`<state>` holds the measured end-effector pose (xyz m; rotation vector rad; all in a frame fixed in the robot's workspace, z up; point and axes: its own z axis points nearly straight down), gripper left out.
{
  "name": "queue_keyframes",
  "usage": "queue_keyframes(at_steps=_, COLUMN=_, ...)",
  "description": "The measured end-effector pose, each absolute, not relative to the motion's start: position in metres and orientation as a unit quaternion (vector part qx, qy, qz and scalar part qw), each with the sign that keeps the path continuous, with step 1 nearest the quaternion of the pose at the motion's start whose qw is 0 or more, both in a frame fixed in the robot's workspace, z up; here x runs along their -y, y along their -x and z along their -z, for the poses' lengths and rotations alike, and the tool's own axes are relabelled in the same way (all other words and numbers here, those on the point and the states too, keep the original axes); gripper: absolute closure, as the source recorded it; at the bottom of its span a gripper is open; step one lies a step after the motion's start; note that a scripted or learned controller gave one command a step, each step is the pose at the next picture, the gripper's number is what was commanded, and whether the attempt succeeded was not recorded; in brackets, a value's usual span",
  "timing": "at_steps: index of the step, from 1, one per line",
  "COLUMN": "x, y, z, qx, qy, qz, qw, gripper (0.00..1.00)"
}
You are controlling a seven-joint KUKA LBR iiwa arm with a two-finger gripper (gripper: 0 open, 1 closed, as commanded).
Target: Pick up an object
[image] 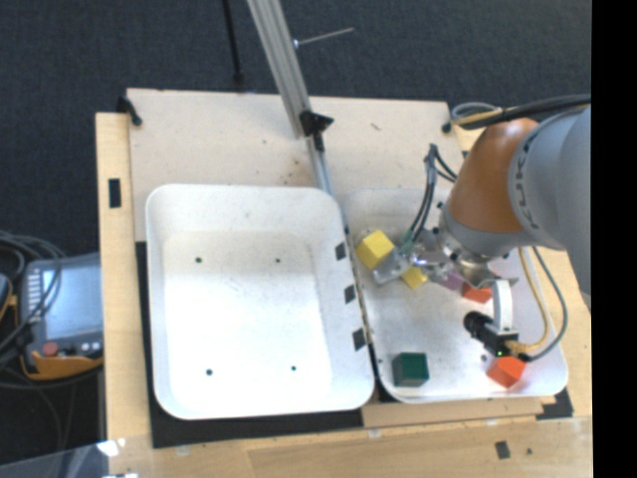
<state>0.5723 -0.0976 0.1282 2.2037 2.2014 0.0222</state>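
Yellow block (375,249), larger of two yellow pieces, near left wall of right bin (398,394), toward its far edge. Likely target, judged only from closeness to gripper (410,266). Gripper low over right bin, just right of that block, mid-bin along left half. Finger state: cannot tell, tip blurred and partly masked by wrist hardware. Small yellow piece (414,278) right at gripper tip, touching or just beside, unclear which; not confirmed as grasped. Pink piece (450,283) tucked under wrist, mostly hidden. Orange piece (477,294) just right of it, partly covered. Green cube (409,368) near front-left corner of right bin, well apart from gripper. Orange cube (506,370) near front-right corner, beside black cable fitting (490,331). Arm (518,182) over bin's far-right corner, orange band visible. Left bin (179,217) bare apart from small dark dots. Progress judgement: approach stage, descent near done, nothing visibly lifted. Left to do: close on a piece, raise clear of bin floor.
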Motion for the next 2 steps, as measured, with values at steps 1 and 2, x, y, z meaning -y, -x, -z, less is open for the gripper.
queue_keyframes(at_steps=1, x=0.099, y=-0.573, z=-0.137, qx=-0.703, qy=-0.711, qz=-0.0077, qw=0.014, gripper=1.00)
queue_keyframes(at_steps=2, x=0.101, y=-0.564, z=-0.190, qx=-0.705, qy=-0.710, qz=-0.0019, qw=0.002, gripper=1.00)
